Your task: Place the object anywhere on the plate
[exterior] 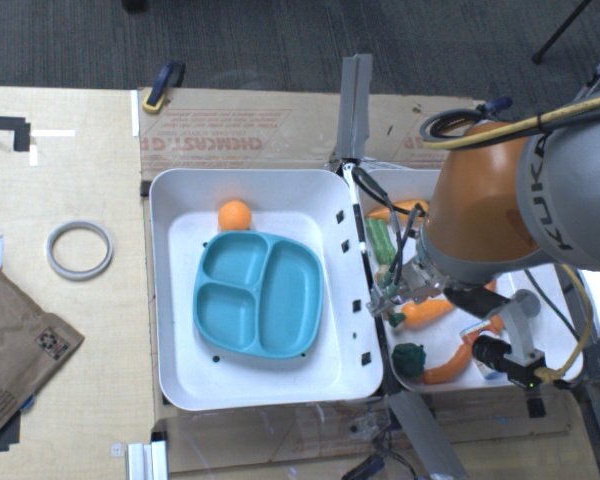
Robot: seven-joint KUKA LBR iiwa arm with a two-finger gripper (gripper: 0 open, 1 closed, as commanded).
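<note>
A blue three-compartment plate [258, 297] lies in the left white bin [170, 268], with nothing on it. A small orange ball [234, 215] rests in that bin just behind the plate's far edge. My gripper [392, 296] hangs low in the right bin [400, 378], close to the wall shared by the two bins, under the orange-banded wrist [480, 203]. An orange carrot-like piece [427, 313] lies right beside the gripper, and whether the gripper touches it cannot be told. A green item [381, 239] lies just behind the gripper.
More toys sit in the right bin: a dark green lump [410, 355] and a curved orange piece [448, 366] at the front. A tape ring [80, 249] and a brown bag [15, 353] lie on the bench at left. A grey post [356, 108] stands behind the bins.
</note>
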